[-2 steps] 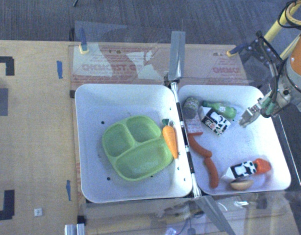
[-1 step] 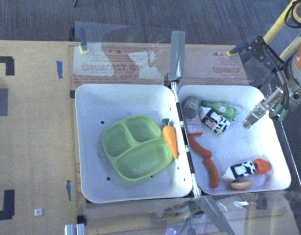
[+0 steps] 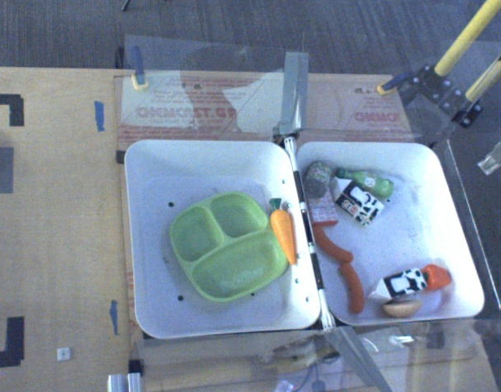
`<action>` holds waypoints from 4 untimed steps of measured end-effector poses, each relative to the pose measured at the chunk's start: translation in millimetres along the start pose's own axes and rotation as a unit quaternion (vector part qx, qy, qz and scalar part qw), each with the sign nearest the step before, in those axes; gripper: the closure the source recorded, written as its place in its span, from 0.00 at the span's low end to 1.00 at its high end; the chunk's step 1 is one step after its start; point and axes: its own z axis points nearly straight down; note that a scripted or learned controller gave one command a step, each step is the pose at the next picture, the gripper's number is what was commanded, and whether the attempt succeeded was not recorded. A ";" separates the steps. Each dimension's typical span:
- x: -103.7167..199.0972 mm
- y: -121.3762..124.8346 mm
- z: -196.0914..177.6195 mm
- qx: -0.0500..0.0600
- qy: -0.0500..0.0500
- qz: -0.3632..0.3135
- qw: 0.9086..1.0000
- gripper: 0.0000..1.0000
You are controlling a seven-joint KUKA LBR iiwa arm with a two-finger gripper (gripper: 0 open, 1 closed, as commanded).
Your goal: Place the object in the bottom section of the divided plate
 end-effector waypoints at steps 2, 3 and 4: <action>-52.0 35.5 12.8 -0.003 -0.005 -0.049 0.999 1.00; -105.6 51.9 51.8 0.000 -0.001 -0.060 0.998 1.00; -105.8 54.2 38.5 -0.003 -0.006 -0.061 0.998 1.00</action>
